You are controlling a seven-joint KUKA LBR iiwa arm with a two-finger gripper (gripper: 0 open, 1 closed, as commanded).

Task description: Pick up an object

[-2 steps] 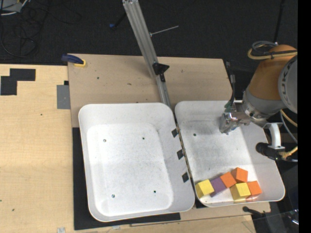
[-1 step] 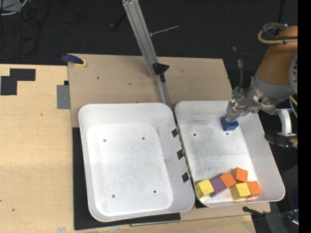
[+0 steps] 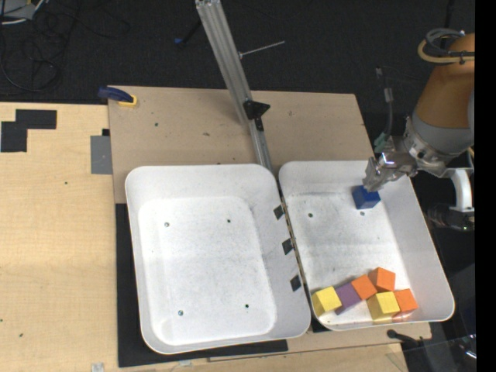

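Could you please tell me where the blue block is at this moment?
The blue block lies in the right bin, near its far right corner, directly below the hand and well apart from the cluster of coloured blocks at the near edge.

Even overhead light falls on the two white bins (image 3: 209, 178), which look bright and faintly grainy. The left bin's floor is dimmer toward its lower left corner (a soft shadow). The floor beyond the bench (image 3: 54, 231) is nearly black. Focus is slightly soft throughout.
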